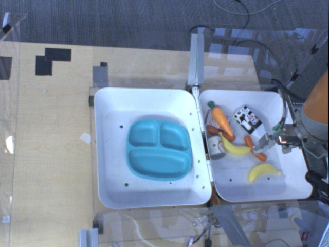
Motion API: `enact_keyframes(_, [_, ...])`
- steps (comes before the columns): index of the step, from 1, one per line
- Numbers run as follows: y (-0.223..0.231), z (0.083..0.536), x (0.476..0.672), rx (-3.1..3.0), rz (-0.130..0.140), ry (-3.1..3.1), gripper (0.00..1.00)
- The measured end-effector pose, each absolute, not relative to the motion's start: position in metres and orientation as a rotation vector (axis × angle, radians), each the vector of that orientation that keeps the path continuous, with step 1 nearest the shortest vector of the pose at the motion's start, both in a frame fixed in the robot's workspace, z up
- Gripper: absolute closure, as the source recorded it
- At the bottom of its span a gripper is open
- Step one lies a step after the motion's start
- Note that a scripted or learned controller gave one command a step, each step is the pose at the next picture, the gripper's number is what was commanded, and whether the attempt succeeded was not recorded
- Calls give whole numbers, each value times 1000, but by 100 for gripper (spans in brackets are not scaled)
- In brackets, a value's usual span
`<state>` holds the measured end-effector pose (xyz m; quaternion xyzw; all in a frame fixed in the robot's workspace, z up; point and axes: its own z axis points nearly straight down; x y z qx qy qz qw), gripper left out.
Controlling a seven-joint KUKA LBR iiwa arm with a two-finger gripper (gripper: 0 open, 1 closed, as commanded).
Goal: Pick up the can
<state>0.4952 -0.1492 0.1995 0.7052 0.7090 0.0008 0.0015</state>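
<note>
can [215, 144] lies on its side against the left wall of the right bin [267, 192], under the carrot [222, 120], long axis roughly 12-to-6, at 9 o'clock from the gripper [263, 142], whose open fingers hold nothing.

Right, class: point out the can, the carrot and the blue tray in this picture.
can [216, 147]: camera view, on its lower label.
carrot [223, 121]: camera view, mid-body.
blue tray [154, 161]: camera view, floor of its large front compartment.
</note>
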Motion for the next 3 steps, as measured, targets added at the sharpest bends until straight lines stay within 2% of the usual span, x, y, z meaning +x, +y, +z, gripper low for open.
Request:
enact_keyframes(1, [-153, 118, 607, 2438, 3, 1977, 0])
enact_keyframes(2, [-169, 86, 656, 2684, 6, 1624, 0])
enact_keyframes(3, [-168, 101, 659, 2671, 12, 1636, 100])
